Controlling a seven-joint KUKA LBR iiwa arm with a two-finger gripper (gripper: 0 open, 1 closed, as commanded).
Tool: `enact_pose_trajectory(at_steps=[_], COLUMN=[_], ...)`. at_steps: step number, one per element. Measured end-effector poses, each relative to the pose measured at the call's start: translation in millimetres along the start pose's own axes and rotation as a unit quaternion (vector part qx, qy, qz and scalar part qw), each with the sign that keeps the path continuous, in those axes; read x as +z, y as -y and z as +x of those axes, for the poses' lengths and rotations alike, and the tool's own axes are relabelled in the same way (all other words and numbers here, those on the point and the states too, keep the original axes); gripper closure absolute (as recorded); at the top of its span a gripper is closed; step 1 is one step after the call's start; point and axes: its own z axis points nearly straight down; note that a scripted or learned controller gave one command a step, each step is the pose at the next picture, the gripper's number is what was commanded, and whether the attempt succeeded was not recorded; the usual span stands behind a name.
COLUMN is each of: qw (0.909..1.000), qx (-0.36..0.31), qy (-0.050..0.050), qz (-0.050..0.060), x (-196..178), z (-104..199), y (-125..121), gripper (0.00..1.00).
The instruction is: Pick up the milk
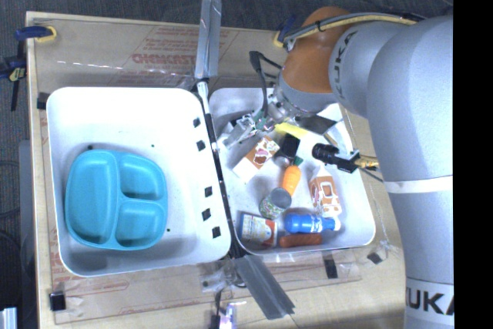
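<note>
1. White plastic formed both shallow bins on your bench (108, 42); the left bin (115, 108) held a blue divided plate (115, 198), and the right bin (362, 223) held the clutter.
2. The milk (260, 156) was a small carton lying flat in the upper middle of the right bin, just below your tool (248, 125).
3. Its long axis ran on a slant, one end pointing up and to the right toward the arm's wrist, the other down and to the left toward the wall between the bins.
4. Your tool sat low at the upper-left corner of the right bin, close to the carton's upper end. You could not tell from this view how far its fingers stood apart, nor whether anything lay between them.
5. Near the milk lay an orange carrot-shaped piece (290, 179), a grey can (274, 204), a second carton (325, 195), a blue bottle (308, 223) and a printed can (257, 229) along the lower wall.
</note>
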Motion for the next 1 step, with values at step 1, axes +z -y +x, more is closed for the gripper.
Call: enact_pose_trajectory(at_steps=[1], qw=[0.9999], qx=[-0.012], qy=[-0.003], qz=[-0.002], x=[5.4], z=[-61.8], y=[-5.5], gripper=[0.0])
